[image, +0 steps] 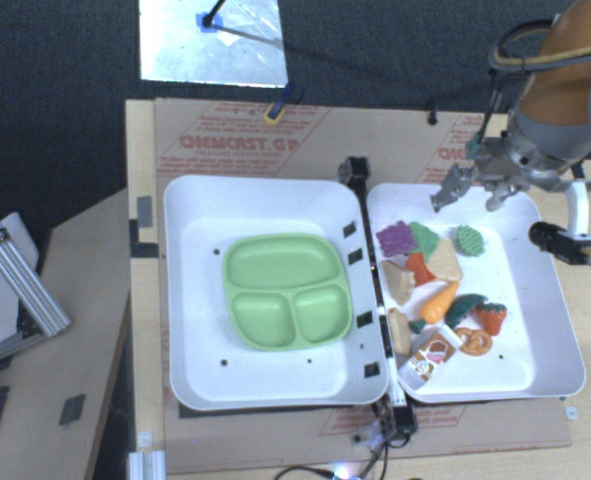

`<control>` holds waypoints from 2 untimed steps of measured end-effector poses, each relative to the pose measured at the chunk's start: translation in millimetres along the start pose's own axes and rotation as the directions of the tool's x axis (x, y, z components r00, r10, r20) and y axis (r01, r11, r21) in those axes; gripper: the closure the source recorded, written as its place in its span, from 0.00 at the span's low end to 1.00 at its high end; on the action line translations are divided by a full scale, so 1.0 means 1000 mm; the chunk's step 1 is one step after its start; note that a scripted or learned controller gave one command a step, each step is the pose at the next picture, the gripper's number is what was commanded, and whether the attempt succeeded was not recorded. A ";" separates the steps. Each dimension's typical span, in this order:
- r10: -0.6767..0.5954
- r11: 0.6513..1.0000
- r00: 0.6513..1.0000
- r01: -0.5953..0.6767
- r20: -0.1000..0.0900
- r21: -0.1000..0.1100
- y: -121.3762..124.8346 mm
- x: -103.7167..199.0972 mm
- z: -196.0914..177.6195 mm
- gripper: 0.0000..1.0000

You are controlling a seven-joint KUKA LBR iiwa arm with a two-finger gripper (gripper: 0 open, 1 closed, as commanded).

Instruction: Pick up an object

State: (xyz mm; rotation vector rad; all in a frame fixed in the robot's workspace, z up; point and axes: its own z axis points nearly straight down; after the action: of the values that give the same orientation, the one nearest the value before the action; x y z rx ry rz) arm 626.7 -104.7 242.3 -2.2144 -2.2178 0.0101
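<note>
Nearest, small red-and-white printed packet (431, 356) lies in right white plastic bin (545, 343). End effector (473, 193) hovers released above far edge, fingers spread, grasping nothing.

My arm (565, 78): a rounded orange band above a grey wrist housing. A black cable loops beside the band. Below the wrist, my gripper (472, 194) carries two grey metal fingers (447, 195) with angular linkages.

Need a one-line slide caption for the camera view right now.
Open gripper hovers over the right bin of toy food; green tray sits in the left bin.
</note>
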 end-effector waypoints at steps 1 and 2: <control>-0.002 1.000 1.000 0.002 0.001 -0.011 0.002 0.000 -0.007 0.00; 0.001 1.000 1.000 -0.001 0.001 -0.009 0.005 -0.008 0.051 0.00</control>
State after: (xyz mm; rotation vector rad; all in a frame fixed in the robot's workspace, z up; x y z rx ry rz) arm 631.7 -112.2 191.1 -2.2201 -2.2220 0.0008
